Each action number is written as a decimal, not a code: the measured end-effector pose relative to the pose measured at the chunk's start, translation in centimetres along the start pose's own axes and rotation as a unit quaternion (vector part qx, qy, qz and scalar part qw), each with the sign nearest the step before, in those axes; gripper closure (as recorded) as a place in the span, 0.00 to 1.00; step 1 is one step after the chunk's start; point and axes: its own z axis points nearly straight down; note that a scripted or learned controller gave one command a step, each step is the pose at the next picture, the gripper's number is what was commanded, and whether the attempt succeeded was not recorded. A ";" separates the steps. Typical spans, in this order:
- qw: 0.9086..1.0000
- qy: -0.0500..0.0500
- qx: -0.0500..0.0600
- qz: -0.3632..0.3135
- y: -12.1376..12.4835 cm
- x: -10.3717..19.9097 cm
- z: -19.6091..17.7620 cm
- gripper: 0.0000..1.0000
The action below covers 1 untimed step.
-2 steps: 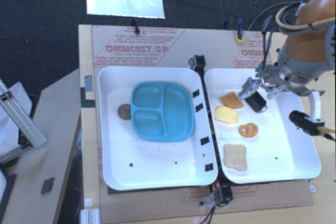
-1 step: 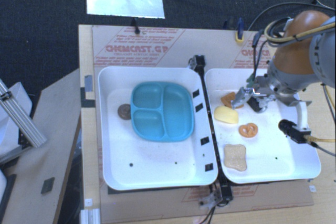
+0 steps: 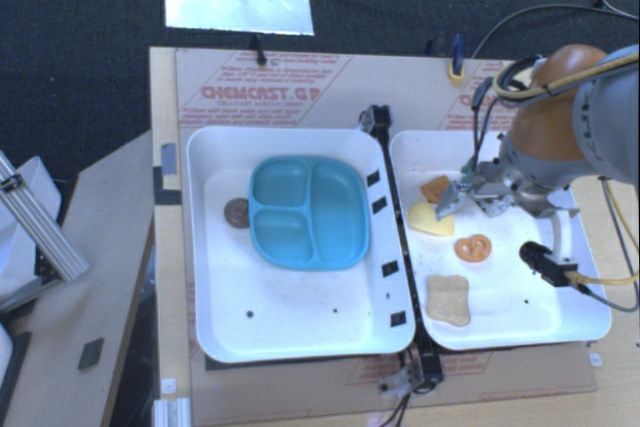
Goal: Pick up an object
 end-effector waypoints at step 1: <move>1.000 0.001 -0.004 0.000 0.3 0.1 3.8 0.00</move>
